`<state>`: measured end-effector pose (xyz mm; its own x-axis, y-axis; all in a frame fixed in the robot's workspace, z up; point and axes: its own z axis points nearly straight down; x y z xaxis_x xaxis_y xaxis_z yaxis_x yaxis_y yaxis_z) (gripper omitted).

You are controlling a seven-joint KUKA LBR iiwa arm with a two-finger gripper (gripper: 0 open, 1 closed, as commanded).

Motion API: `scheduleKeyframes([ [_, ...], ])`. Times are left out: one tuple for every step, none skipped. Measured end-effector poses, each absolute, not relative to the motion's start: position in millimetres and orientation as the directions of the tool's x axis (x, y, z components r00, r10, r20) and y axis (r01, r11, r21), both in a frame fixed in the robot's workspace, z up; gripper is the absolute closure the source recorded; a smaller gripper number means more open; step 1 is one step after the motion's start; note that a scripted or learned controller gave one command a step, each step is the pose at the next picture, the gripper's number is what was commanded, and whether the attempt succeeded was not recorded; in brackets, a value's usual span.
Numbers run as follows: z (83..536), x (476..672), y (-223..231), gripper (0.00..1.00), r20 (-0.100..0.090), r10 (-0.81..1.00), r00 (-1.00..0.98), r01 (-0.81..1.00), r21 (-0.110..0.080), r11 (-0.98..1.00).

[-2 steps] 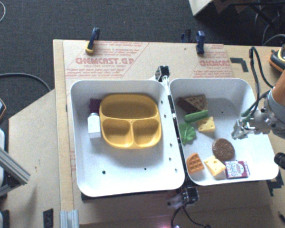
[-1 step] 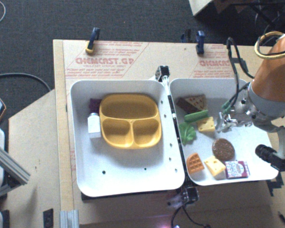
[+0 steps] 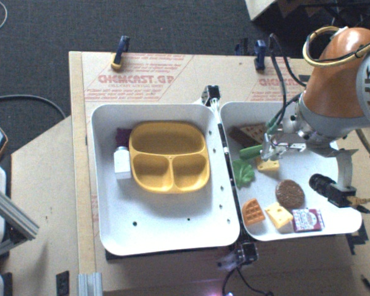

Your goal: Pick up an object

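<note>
Two white bins sit side by side on a plywood bench [image 3: 80, 165]; places below are referenced to the yellow divided tray [image 3: 169, 156], which lies in the left bin [image 3: 111, 227]. Nearest the camera, right of the tray in the right bin [image 3: 351, 224]: a pink packet [image 3: 308, 219], a yellow cheese wedge [image 3: 279, 216] and a toy waffle [image 3: 253, 211], close together along the near wall. Just beyond them, a brown round patty [image 3: 290, 193]. Closer to the tray, a green leafy piece [image 3: 243, 172] near the shared wall. Right of the tray at its mid-height, a small yellow block [image 3: 269, 164] lies directly beneath the gripper [image 3: 268, 155], with a green stick-shaped piece [image 3: 251, 151] beside it. Finger spacing: cannot tell, and nothing is visibly held. Further back, a brown chocolate-bar piece [image 3: 246, 132]. Touching the tray's left edge: a white bottle [image 3: 122, 163], with a purple item [image 3: 123, 134] behind it. Beyond the tray, printed cardboard [image 3: 142, 76] covers the bench, held by two clamps [image 3: 119, 53]. Dark carpet [image 3: 49, 17] lies past that, with a cable loop at far left.
</note>
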<state>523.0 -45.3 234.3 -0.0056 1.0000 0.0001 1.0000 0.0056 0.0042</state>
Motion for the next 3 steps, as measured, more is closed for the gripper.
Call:
scheduleKeyframes([
  [227.9,544.4,-16.1,1.0,0.0,1.0,-0.005,1.0,0.003,0.005],
  [230.8,557.6,-22.5,1.0,-0.001,1.0,-0.002,1.0,0.004,0.002],
  [225.1,562.2,-13.4,1.0,-0.001,1.0,-0.001,1.0,0.002,0.001],
])
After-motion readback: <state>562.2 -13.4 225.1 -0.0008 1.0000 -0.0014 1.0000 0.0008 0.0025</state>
